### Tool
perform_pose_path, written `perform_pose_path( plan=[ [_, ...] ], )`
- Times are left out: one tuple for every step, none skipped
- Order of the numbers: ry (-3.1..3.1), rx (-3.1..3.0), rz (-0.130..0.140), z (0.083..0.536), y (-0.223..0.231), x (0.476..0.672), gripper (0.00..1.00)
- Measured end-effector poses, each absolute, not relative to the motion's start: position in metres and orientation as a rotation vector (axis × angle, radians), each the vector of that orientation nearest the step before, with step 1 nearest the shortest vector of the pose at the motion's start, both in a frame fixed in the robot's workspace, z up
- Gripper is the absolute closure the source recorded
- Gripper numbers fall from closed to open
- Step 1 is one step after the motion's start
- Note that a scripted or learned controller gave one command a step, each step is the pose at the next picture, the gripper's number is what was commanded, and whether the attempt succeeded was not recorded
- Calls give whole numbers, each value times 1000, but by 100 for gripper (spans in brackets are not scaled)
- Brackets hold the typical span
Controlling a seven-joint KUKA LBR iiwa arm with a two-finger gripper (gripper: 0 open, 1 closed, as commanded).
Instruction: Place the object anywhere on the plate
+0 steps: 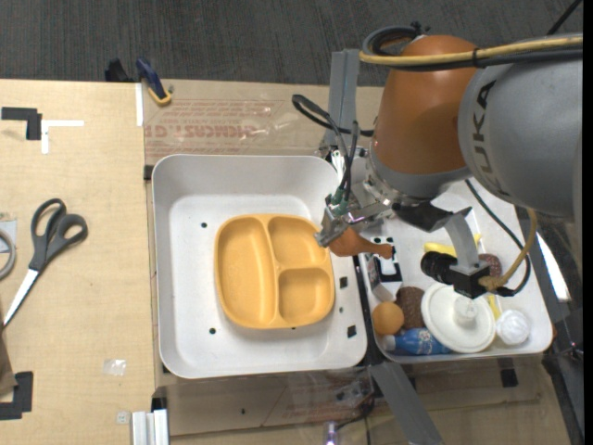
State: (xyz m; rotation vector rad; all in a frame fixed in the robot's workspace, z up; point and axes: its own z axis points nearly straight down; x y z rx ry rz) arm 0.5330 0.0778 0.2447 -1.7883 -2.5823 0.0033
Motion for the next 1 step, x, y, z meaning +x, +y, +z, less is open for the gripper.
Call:
perform_pose_path(
  plan=[
    [-2582,-1789,3,245,78,533,0]
  ],
)
